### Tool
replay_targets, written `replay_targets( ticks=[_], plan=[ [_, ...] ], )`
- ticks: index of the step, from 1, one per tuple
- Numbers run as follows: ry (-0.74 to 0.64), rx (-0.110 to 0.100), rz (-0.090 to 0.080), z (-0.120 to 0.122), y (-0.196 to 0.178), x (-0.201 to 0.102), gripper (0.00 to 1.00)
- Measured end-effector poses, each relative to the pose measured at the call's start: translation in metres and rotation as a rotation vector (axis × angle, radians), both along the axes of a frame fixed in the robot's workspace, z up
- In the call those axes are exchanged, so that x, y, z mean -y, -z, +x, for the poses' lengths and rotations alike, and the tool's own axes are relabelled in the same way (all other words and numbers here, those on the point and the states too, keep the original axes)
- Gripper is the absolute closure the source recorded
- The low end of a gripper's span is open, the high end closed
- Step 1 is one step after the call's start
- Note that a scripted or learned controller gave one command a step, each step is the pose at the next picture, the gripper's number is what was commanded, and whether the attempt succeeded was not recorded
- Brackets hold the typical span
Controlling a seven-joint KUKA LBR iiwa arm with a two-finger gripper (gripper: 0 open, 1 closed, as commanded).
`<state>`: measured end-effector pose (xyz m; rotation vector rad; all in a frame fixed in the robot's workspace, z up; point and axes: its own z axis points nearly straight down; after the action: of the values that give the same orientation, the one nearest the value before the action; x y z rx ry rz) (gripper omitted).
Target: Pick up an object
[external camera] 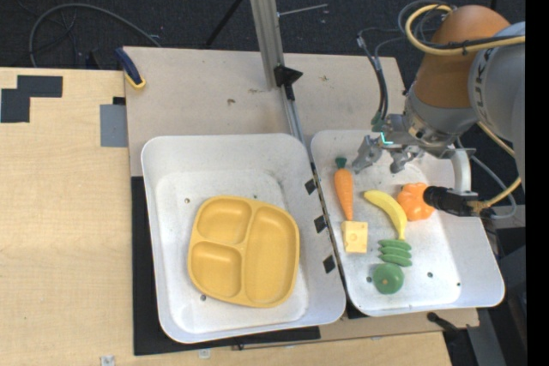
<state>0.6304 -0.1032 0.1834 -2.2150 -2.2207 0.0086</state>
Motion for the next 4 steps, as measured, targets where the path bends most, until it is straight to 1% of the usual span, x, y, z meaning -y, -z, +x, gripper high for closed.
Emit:
replay_targets(
  ticks=[1,2,3,4],
  plan=[
    [0.0,0.002,0.0,0.001,-0.001,0.0,0.0],
    [0.0,-0.007,0.001,-0.003,0.066,0.0,0.0],
    [0.001,0.002,-0.001,-0.002,0.096,-0.001,0.0],
    [0.001,0.004,-0.001,-0.001,0.086,-0.001,1.0]
  ],
)
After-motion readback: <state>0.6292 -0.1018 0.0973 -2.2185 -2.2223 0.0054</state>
